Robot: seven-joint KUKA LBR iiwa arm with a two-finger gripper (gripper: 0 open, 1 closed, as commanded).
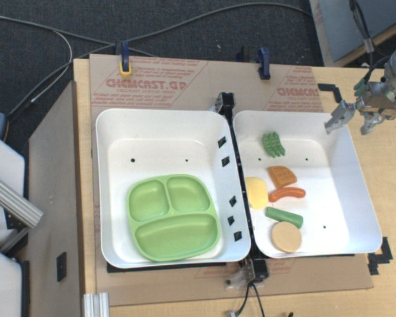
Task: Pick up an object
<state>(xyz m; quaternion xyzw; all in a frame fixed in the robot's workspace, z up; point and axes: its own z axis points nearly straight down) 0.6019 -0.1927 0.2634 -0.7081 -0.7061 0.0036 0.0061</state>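
Over the right bin's far corner, our gripper (352, 116) hovers, fingers spread, holding nothing — approach step. The toy foods cluster at the right bin's (343, 177) left side; next we descend onto one, say the sausage (288, 193).

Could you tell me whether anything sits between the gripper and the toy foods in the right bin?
Nothing visible does. The gripper hangs above the right bin's far right corner, and bare white floor lies between it and the green piece, the nearest item.

Cardboard-topped bench (204, 78), two white bins side by side, left bin (112, 177), right bin (353, 197)
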